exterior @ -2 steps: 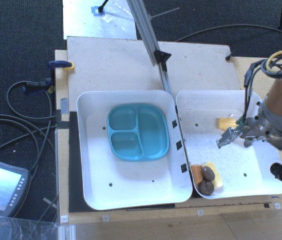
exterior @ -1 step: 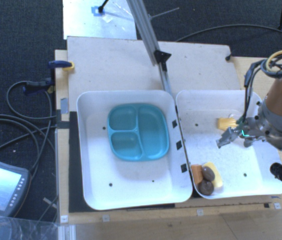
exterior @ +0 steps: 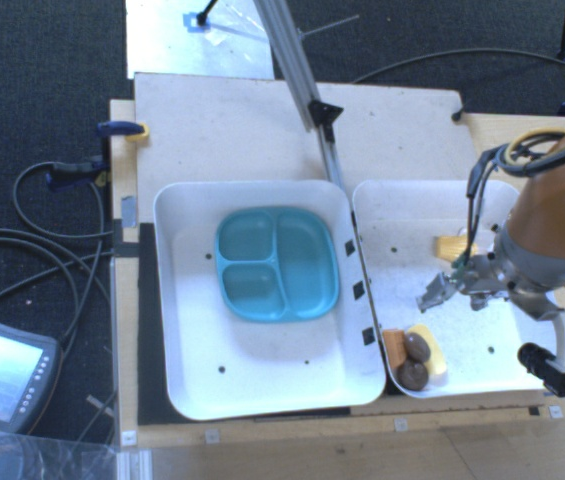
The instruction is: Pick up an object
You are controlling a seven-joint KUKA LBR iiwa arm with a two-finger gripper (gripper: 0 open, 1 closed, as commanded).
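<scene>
Objects clustered at the near-left corner of the right bin, with the gripper above the bin floor

Two brown rounded objects point(exterior: 414, 359) lie on a yellow piece point(exterior: 435, 353), just beside an orange block point(exterior: 393, 345). A tan block point(exterior: 451, 246) sits farther back. The gripper point(exterior: 434, 296) hovers over the right bin point(exterior: 402, 218), nothing between its fingers; whether they are parted cannot be told. A teal divided plate point(exterior: 277, 264) lies in the left bin point(exterior: 187, 298)
</scene>
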